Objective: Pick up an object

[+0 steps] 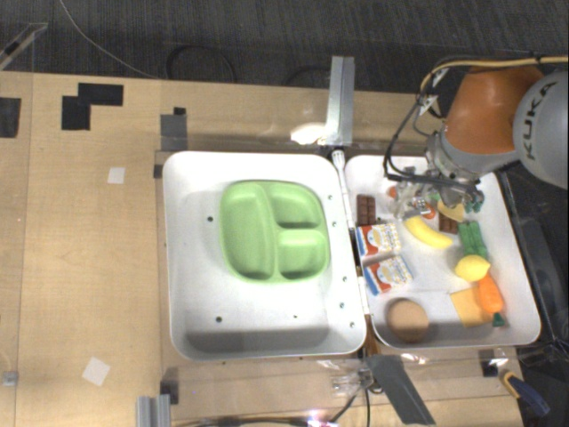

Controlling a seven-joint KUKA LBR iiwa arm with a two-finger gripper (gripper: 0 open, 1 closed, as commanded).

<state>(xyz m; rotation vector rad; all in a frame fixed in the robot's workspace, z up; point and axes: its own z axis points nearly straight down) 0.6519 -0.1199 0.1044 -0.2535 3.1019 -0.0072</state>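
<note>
On the worktop (80,265) the left bin (191,327) carries just a green divided tray (271,229) lying near its middle, well apart from the action, so little can go wrong there unless a lifted item swings across the rim between the two bins and drops. The right bin (524,323) is crowded, and that is the risk. Along its left wall lie a dark chocolate bar (365,208) and two small cartons (380,237), one just below the other, with a brown round object (408,317) toward the near left corner. The banana (428,233) lies just below the claw (425,198), which sits low over the far middle of this bin amid cables and metal parts; whether its jaws stand apart or together cannot be told from here, and nothing is visibly held. No single target is named, but the banana and a small reddish item beside the claw seem the likeliest candidates. Since they lie close together, a closing could catch an edge of both, or nudge the curved banana aside so it rolls free. Further right, a green vegetable (469,237), a lemon (472,268), a carrot (490,296) and a yellow cheese wedge (466,306) cluster along the right wall; a descent drifting that way could jam against them or the bin wall.
</note>
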